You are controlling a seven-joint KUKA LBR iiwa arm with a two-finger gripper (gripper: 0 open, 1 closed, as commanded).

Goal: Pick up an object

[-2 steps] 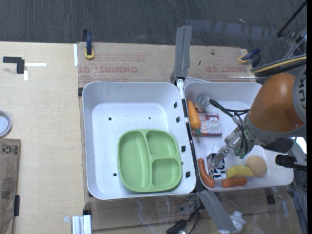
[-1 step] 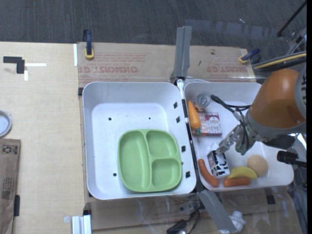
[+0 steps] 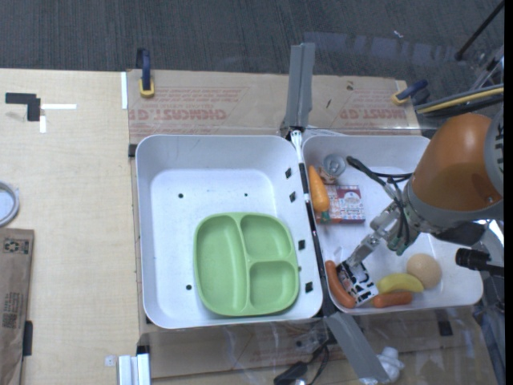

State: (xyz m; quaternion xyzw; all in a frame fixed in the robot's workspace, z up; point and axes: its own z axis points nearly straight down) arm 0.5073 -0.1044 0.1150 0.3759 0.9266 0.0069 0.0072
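Note:
The right bin (image 3: 377, 152) holds several small items. An orange carrot (image 3: 319, 191) lies along its left wall, with a small red-and-white box (image 3: 346, 203) beside it and a silver round piece (image 3: 333, 166) behind. At the front lie a red sausage (image 3: 337, 284), a yellow banana (image 3: 401, 282), a tan egg-shaped ball (image 3: 424, 269) and a red-orange pepper (image 3: 393, 299). My gripper (image 3: 356, 282) is down at the bin's front left, right next to the sausage and just left of the banana. Nothing visibly sits in it.
The left bin (image 3: 160, 215) holds a green divided plate (image 3: 247, 263). A raised divider (image 3: 303, 215) separates the two bins. The orange-banded arm (image 3: 453, 171) covers the right bin's right side. Clamps and cardboard lie behind the bins.

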